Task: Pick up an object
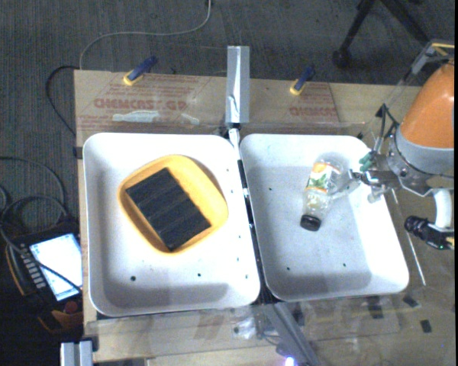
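Clear bottle lies on its side in the right bin, black cap toward the bin's middle, free on all sides so reachable from above. Yellow dish with a black pad sits in the left bin. Arm hangs over the right bin's right rim, end effector just beside the bottle's base; whether it is wide or narrow, cannot tell. Nothing held.

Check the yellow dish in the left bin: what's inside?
A black ribbed rectangular pad lies in the yellow dish, covering most of its floor. Anything under the pad is hidden.
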Robot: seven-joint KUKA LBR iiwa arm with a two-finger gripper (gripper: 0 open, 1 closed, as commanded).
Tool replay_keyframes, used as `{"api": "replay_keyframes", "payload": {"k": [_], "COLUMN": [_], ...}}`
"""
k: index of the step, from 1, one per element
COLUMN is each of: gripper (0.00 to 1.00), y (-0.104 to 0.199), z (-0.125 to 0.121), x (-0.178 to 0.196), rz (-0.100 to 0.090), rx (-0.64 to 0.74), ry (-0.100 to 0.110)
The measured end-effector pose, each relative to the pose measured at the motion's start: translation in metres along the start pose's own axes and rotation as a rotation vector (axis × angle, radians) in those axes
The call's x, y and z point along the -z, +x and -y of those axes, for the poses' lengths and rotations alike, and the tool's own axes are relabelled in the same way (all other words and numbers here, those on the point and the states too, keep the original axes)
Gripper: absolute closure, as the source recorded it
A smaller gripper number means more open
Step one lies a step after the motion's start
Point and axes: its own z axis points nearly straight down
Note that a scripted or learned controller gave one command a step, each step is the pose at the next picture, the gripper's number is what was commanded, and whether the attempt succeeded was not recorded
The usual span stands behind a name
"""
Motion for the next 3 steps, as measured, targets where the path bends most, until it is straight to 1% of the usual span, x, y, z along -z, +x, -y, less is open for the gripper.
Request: {"api": "replay_keyframes", "payload": {"k": [1,2,3], "gripper": [0.0,1.0,1.0], "y": [0.006,0.008,0.06], "z": [-0.03,-0.031,-0.067], "x": [-0.092,-0.083,-0.008], "rz": [0.003,0.0,0.003], "rx": [0.122,0.123,0.021], "ry": [-0.003,-0.004,0.0]}}
